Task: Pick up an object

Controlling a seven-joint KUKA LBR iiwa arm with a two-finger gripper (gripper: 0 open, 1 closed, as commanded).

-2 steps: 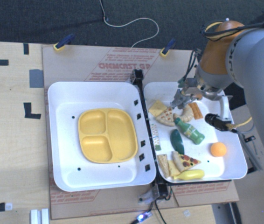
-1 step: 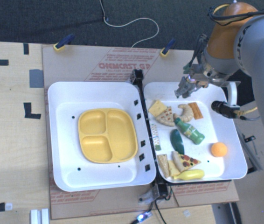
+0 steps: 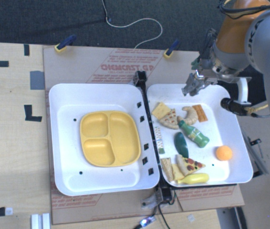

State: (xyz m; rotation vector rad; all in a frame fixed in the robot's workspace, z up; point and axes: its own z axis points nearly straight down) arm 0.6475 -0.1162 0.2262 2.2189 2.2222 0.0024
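My gripper (image 3: 192, 88) hangs over the back edge of the right bin (image 3: 230, 123), open, with nothing between its fingers. Below and in front of it lie a tan curved pastry (image 3: 190, 112) and an orange strip (image 3: 200, 112). To their left are a yellow cheese wedge (image 3: 161, 110) and a pizza slice (image 3: 171, 119). A green bottle (image 3: 194, 134) and a dark green vegetable (image 3: 181, 145) lie mid-bin. An orange ball (image 3: 224, 153) rests at the right. A banana (image 3: 193, 179) and a second pizza slice (image 3: 192, 164) lie at the front.
The left bin (image 3: 63, 128) holds a yellow divided plate (image 3: 110, 138). A black hinge strip (image 3: 147, 128) runs between the bins. The arm's orange band (image 3: 237, 18) and grey wrist rise at the upper right. A white cable (image 3: 135, 25) lies behind the bins.
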